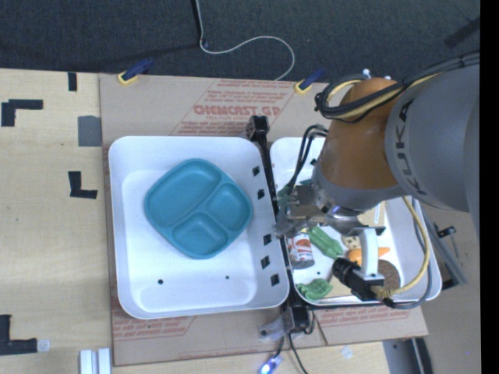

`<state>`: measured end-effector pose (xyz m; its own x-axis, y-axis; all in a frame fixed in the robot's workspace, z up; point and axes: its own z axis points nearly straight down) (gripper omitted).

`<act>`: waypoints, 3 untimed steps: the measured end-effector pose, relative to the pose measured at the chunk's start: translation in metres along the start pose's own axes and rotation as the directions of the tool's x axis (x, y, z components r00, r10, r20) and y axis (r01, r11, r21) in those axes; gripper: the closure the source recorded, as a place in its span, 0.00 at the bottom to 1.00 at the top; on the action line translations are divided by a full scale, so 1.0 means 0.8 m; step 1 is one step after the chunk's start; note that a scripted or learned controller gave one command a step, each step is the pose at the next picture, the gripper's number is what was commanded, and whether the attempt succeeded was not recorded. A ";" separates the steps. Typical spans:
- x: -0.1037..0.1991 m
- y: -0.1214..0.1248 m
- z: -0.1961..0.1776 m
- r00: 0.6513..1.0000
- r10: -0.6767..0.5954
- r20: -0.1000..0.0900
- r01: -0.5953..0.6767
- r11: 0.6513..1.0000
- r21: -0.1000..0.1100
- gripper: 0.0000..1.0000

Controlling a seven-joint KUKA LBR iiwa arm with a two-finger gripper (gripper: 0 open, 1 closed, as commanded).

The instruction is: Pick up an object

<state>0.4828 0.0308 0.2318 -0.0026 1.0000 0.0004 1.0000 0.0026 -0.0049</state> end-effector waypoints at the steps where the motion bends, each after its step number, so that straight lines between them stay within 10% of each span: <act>1: -0.031 0.002 -0.095 1.000 0.003 0.001 -0.003 1.000 -0.011 1.00; 2: -0.041 0.000 -0.124 1.000 0.001 0.001 -0.001 1.000 -0.006 1.00; 3: -0.022 0.102 -0.019 1.000 0.000 0.002 0.000 1.000 -0.003 1.00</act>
<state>0.5645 0.0131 0.2466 -0.0030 1.0000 -0.0017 1.0000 0.0030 -0.0016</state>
